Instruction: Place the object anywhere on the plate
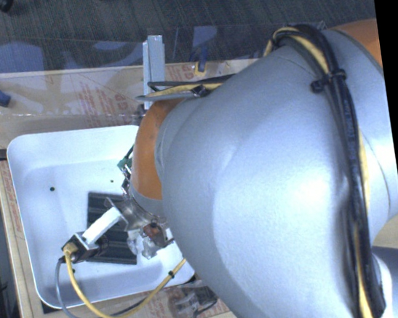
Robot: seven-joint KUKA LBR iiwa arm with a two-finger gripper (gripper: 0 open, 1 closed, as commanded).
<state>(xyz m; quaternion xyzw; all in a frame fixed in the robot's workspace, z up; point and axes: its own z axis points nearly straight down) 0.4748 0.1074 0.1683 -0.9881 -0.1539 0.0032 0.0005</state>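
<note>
Jaws' state hard to make out, arm (275,180) hiding right bin.

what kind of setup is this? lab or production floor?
Most likely a robotics lab bench. A grey arm with an orange band reaches over a shallow white bin on a wooden bench, with loose yellow cabling and grey carpet behind.

1 camera, fixed above the tabletop (65,92), looking down at a slant. The arm (277,195) enters from the right, close to the lens, and covers most of the frame. The left bin (31,163) lies lower left; dark carpet (163,5) runs along the top edge.
</note>
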